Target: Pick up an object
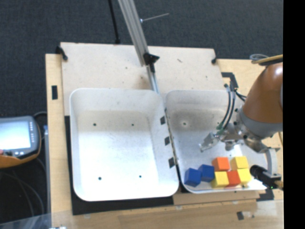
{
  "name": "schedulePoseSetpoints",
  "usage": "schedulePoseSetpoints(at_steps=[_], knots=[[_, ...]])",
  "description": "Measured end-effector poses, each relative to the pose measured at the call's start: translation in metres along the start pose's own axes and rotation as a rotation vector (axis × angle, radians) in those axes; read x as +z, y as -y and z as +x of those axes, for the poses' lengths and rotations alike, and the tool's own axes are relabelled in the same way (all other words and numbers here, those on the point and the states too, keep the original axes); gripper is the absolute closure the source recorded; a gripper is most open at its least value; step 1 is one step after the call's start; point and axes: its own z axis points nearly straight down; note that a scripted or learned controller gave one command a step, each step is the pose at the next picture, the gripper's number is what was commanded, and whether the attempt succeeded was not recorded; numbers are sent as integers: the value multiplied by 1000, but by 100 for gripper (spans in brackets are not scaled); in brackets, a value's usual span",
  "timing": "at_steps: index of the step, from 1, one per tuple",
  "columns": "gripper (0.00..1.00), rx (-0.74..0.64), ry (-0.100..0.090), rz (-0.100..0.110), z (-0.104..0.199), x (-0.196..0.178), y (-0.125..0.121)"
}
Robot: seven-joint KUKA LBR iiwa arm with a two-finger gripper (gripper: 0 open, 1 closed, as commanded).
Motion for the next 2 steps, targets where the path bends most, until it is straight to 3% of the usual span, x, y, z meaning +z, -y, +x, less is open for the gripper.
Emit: schedulePoseSetpoints(at_steps=[1,2], knots=[[0,9,5,-10,-5,-13,-2],[0,7,6,-12,-36,94,7]])
